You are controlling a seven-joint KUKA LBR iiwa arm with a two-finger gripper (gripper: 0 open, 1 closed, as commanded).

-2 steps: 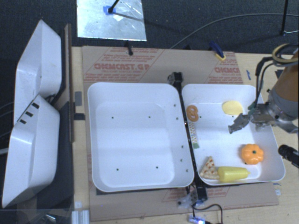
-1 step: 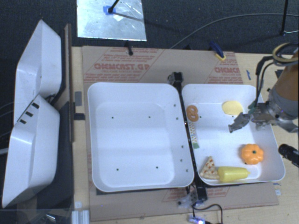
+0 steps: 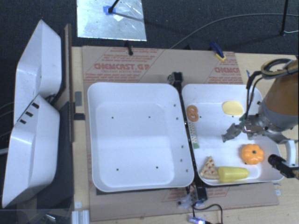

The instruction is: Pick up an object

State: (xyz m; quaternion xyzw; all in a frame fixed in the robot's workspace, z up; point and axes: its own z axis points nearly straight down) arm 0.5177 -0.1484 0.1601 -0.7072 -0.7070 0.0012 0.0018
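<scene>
Here the gripper point(image 3: 232, 133) hangs open and empty mid-bin in the right white plastic bin point(image 3: 205, 93). Nearest is the small orange toy pumpkin point(image 3: 252, 154) by the bin's right edge; best to descend squarely over it, straddling its widest part.

Pretty even overhead light, a bit washed out. Glare on the shiny square metal sheet point(image 3: 111, 12), white plastic bins point(image 3: 135, 183) nearly blown out, whole frame soft and grainy.
</scene>
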